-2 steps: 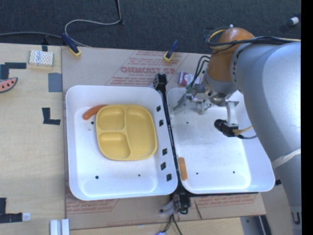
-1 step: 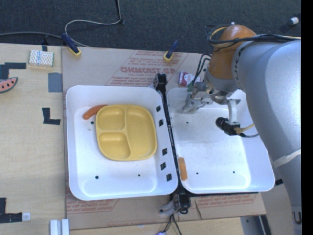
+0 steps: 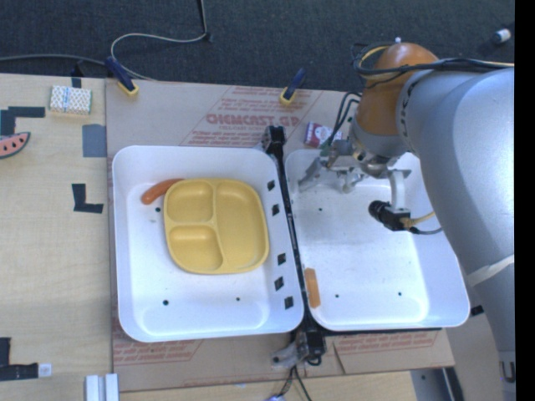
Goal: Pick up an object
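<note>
The gripper (image 3: pixel 334 170) hangs over the right bin's (image 3: pixel 368 299) far-left corner, whether its jaws are spread I cannot tell; the nearest object, a small orange piece (image 3: pixel 312 286), lies lengthwise along that bin's near-left wall, well apart.

I see two white bins (image 3: pixel 134 249). Yellow divided plate (image 3: pixel 216 225), orange sausage-like piece (image 3: pixel 157 191) beside it, another orange piece (image 3: pixel 312 286) in right bin. Grey arm (image 3: pixel 460 132), orange band (image 3: pixel 393 90). Brown cardboard (image 3: pixel 209 111) with red lettering.
</note>
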